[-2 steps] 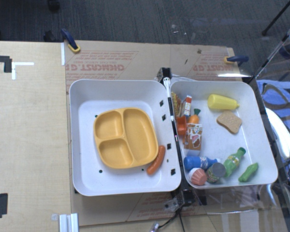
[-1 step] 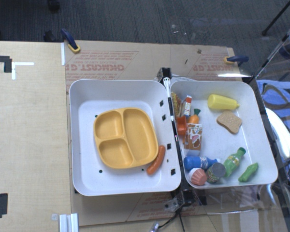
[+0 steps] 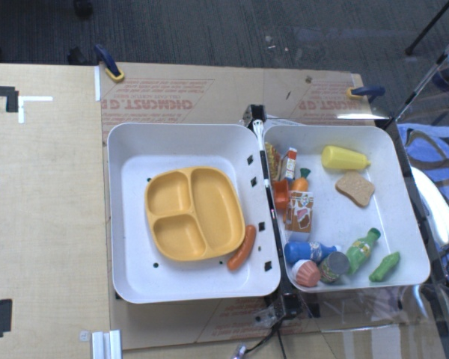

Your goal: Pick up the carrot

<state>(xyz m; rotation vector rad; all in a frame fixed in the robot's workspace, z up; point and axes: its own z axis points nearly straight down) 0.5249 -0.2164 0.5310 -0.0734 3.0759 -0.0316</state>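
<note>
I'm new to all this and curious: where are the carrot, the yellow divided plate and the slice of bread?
carrot (image 3: 302, 180): camera view, on its orange body, right bin.
yellow divided plate (image 3: 196, 214): camera view, on the ridge between compartments, left bin.
slice of bread (image 3: 356, 188): camera view, on its flat face.

Bright, even overhead light; soft shadows, mild blur.

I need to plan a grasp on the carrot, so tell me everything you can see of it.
The carrot is a small orange toy with a green top, plastic by its look. It lies in the right bin, close to that bin's left wall, green end pointing toward the far side. It is crowded: a red-and-white carton sits against its upper left and a printed box just below it. Part of its body is hidden by these neighbours.
</note>
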